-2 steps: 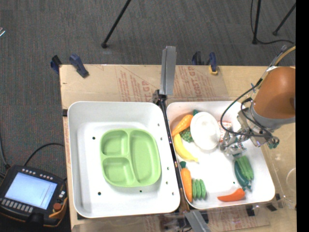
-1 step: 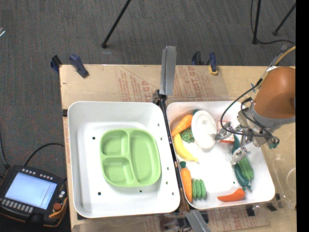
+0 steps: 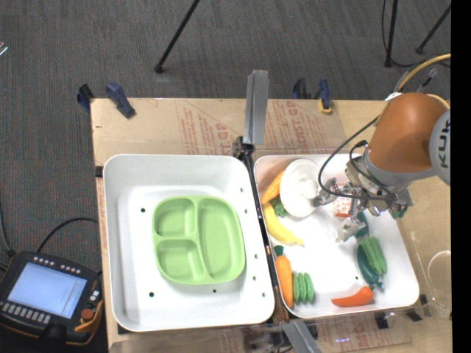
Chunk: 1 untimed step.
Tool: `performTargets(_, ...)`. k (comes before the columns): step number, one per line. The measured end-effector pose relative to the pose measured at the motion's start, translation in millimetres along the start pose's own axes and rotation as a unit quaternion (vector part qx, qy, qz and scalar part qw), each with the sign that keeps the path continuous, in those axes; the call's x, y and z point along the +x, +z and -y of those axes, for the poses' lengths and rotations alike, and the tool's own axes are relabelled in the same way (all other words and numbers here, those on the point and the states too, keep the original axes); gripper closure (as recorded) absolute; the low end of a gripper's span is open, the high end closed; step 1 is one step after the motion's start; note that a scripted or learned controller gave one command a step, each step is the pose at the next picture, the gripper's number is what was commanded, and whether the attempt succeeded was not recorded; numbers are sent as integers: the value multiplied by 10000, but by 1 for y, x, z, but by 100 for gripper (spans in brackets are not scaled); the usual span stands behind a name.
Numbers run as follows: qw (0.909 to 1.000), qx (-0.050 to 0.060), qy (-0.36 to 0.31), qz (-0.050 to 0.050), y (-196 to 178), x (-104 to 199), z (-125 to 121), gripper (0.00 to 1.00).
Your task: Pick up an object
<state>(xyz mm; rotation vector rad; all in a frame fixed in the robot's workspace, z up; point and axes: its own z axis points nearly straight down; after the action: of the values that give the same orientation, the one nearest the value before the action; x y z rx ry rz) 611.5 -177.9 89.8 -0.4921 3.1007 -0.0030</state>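
Note:
My gripper (image 3: pixel 352 225) hangs low over the middle of the right bin (image 3: pixel 409 271), under the orange wrist band. A dark green cucumber (image 3: pixel 372 259) lies just right of and below it. A small red-and-white item (image 3: pixel 341 207) sits close to its upper left, partly hidden by the wrist. A white bowl (image 3: pixel 300 188) rests at the bin's back left, with a yellow banana (image 3: pixel 280 226) and an orange piece (image 3: pixel 271 188) beside it. Along the front lie an orange carrot (image 3: pixel 284 279), a green pod (image 3: pixel 303 287) and a red chili (image 3: pixel 353 298).
The left bin (image 3: pixel 125 197) holds a green divided plate (image 3: pixel 199 240). A grey post (image 3: pixel 256 116) stands at the back between the bins. A teach pendant (image 3: pixel 48 293) lies off the bench at the lower left. Bare bin floor shows around (image 3: pixel 327 259).

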Motion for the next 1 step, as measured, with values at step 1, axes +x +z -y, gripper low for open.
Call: performTargets(1, 9954, 11, -956, -94, 1, -37, -49, 0)
